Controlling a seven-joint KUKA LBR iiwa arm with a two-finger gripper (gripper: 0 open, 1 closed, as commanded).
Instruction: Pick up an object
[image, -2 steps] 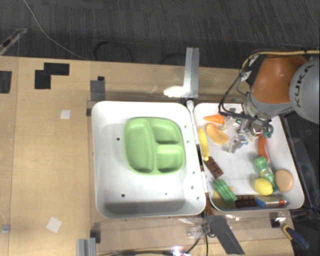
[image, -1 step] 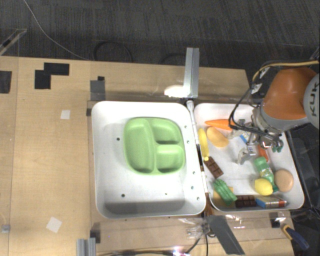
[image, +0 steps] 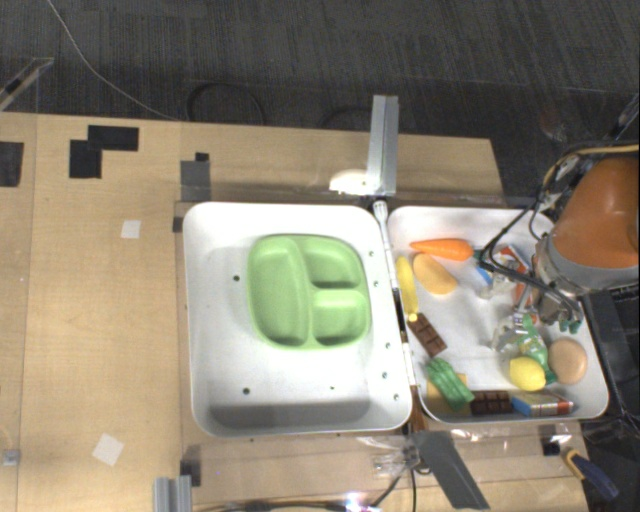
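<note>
The right bin (image: 470, 310) holds several toys: an orange carrot (image: 441, 248), a pale orange slice (image: 435, 275), a yellow stick (image: 405, 286), a brown chocolate piece (image: 428, 336), a green block (image: 447, 383), a dark brown bar (image: 490, 404), a blue and red marker (image: 541, 406), a yellow lemon (image: 527, 375), a tan egg (image: 567, 361) and a small green piece (image: 536, 351). My gripper (image: 519, 326) hangs low over the bin's right side, just above the lemon and the green piece. The arm's orange band (image: 600, 225) is above it.
The left bin (image: 210, 330) contains a green divided plate (image: 307, 290). A metal post (image: 383, 150) stands behind the seam between the bins. Cables trail from the wrist over the right bin's far corner. Wooden bench surface lies to the left.
</note>
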